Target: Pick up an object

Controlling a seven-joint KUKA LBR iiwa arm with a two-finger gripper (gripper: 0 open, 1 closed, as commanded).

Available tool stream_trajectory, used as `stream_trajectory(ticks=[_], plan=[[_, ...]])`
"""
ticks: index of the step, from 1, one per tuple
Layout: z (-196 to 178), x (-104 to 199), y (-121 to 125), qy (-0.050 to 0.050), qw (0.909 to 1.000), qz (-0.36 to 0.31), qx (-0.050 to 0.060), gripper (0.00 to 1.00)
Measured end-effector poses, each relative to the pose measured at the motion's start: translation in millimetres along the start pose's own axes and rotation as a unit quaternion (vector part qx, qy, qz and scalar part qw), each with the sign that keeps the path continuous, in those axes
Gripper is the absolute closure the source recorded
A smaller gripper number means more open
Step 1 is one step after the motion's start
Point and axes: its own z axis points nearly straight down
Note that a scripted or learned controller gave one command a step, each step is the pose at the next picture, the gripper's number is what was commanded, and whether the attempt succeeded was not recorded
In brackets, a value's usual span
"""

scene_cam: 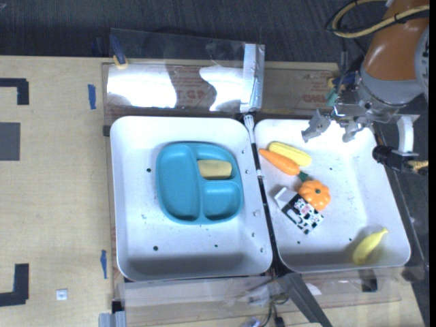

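On the pale wooden desk (54,203) before you, two shallow white bins sit side by side over dark carpet. At the right bin's (388,210) far edge, the arm's gripper (334,125) hovers with fingers spread, holding nothing. Nearby lie a smooth carrot (279,161), corn cob (290,152), round pumpkin (314,193), spotted block (302,213) and banana (370,245); the left bin (129,237) carries a blue divided plate (180,182).

Dark carpet floor (204,5) behind wood bench (48,182) w/ black markers.
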Motion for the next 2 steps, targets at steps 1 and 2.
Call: stream_trajectory(ticks=[1,2], plan=[[145,-17,23,-0.001,0.9978,-0.066,-0.005,0.0],[78,-45,-63,-0.001,0.9922,-0.124,-0.002,0.0]])
